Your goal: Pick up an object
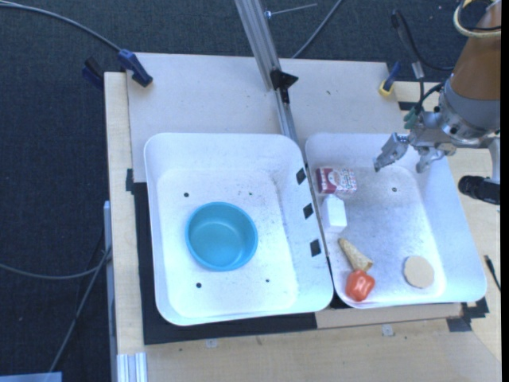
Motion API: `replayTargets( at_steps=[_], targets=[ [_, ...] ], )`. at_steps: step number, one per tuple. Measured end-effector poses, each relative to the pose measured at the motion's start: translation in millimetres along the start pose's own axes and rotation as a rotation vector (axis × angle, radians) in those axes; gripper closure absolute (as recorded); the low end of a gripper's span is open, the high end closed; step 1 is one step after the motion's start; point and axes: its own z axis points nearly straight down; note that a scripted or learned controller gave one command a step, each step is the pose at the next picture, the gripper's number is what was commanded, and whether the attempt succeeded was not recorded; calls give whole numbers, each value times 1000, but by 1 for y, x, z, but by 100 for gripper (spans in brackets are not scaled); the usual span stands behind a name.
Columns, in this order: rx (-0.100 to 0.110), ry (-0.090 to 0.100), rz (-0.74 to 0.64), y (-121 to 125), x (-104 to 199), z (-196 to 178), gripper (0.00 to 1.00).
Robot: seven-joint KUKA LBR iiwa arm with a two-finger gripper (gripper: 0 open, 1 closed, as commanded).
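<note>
My gripper [409, 157] hangs over the far edge of the right bin [445, 205], its two grey fingers spread apart with nothing between them. In that bin lie a red and white carton [336, 181], a small white block [335, 213], a tan cone [355, 254], a red pepper [359, 285] and a round tan biscuit [418, 271]. The carton is to the left of the gripper, and the others lie nearer the front. A blue bowl [222, 235] sits in the left bin [171, 173].
A slanted metal pole [258, 30] crosses the back of the bench and ends at a black clamp between the bins. Blue clamps [135, 67] hold the bench corners. Cables run across the dark floor at left and top.
</note>
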Motion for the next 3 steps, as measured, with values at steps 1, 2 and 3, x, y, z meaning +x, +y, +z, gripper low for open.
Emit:
replayTargets(
  at_steps=[1, 2, 3],
  targets=[
    [0, 0, -2, 10, 2, 55, 0],
    [3, 0, -2, 18, 1, 113, 0],
    [-8, 1, -1, 21, 1, 95, 100]
  ],
)
